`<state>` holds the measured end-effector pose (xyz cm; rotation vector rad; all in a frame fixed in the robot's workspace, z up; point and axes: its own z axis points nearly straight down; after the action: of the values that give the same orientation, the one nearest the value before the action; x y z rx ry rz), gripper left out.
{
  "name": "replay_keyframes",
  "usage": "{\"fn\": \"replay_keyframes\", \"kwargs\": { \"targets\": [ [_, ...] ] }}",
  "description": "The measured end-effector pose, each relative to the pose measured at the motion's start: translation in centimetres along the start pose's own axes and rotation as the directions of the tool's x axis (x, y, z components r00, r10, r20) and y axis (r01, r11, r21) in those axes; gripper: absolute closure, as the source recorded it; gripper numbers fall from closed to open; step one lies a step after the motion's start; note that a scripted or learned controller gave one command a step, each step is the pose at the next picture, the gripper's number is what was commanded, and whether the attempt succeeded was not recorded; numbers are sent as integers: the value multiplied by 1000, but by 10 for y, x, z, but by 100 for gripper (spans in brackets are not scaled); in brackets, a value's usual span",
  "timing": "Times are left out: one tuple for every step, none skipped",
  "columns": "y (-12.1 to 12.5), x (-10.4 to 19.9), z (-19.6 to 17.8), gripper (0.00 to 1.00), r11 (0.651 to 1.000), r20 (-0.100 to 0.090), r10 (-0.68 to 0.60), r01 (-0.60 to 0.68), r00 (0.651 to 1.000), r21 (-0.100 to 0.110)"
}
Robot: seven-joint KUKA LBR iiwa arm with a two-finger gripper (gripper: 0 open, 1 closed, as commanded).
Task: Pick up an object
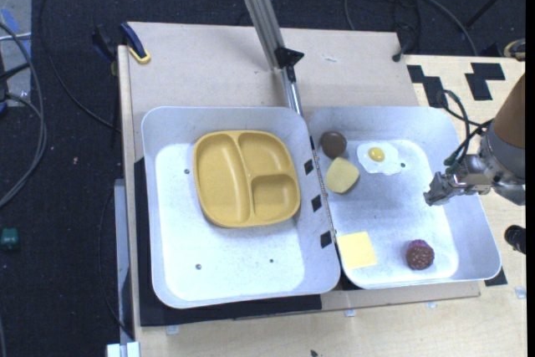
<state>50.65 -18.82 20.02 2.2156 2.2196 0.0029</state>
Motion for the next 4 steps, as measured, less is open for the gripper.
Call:
{"fn": "replay_keyframes", "kwargs": {
  "targets": [
    [1, 0, -31, 100, 1000, 0, -1, 1, 1000, 1],
    [16, 51, -21, 100, 1000, -4, -6, 6, 1000, 6],
    [34, 105, -15, 100, 1000, -4, -7, 7, 1000, 4],
    [41, 158, -28, 100, 1000, -4, -7, 7, 1000, 3]
  ]
}}
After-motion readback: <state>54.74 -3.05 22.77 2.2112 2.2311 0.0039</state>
